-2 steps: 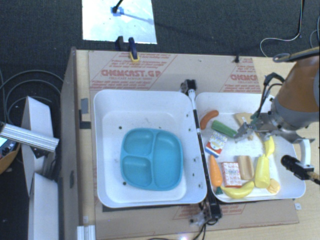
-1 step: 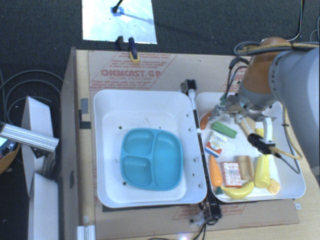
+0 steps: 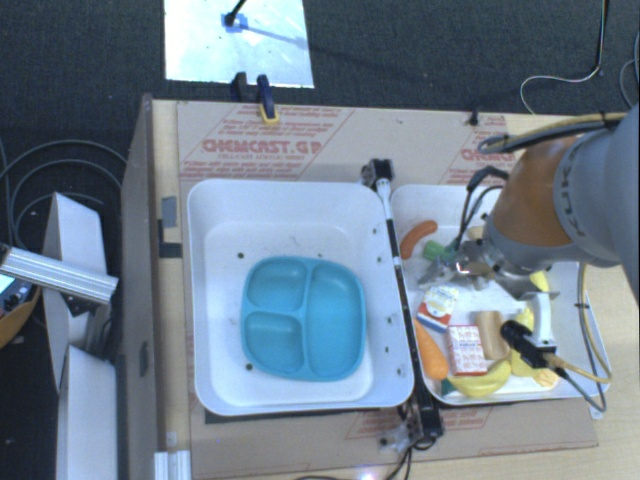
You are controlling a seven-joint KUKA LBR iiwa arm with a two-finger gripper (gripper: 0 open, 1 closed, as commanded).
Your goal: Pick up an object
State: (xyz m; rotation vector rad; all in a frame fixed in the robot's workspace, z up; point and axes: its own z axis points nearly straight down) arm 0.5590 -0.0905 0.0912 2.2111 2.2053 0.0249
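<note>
My gripper (image 3: 457, 264) is low in the right bin (image 3: 405, 200), near its left part. It sits just right of a green item (image 3: 435, 252) and above a white crumpled packet (image 3: 440, 298). An orange-red sausage (image 3: 418, 235) lies at the bin's far left. Nearer the front lie an orange carrot (image 3: 430, 350), a red and white box (image 3: 467, 349), a brown block (image 3: 490, 333) and a yellow banana (image 3: 480, 384). The arm's wrist hides the right part of the bin.
The left bin (image 3: 215, 208) holds a blue divided plate (image 3: 303, 317). A black and white divider bar (image 3: 392, 238) runs between the bins. Cardboard (image 3: 270, 138) lies under both bins, and the grey arm with its orange band (image 3: 535, 193) reaches in from the right.
</note>
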